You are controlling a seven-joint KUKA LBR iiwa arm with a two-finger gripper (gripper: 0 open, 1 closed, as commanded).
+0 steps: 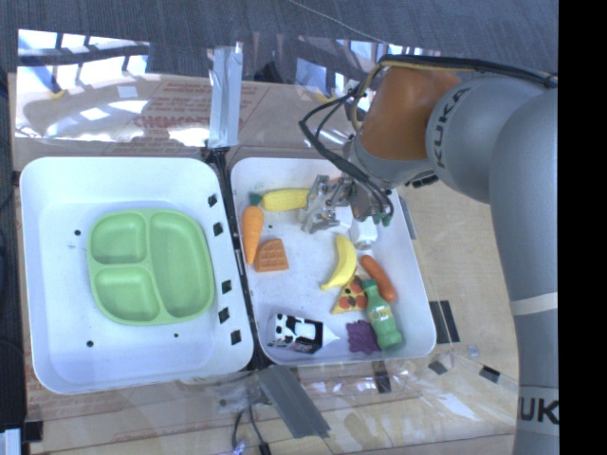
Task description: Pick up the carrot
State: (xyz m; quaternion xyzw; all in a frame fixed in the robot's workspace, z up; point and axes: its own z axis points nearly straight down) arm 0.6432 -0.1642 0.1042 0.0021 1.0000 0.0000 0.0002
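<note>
Carrot [252, 233] lies free against the left wall of the right bin [415, 254], just beside the divider, its long axis running front to back, thick end toward the far wall and tip toward the near one. The gripper [322, 211] hangs over the bin's far middle, so the carrot sits to its left; whether the jaws are parted cannot be told

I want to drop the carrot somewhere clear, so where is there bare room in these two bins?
Most room: the left bin, on the bare floor around the green plate. In the right bin, a small patch lies between the waffle, banana and milk carton. Its top, by the hand, corn and carrot, is crowded.
</note>
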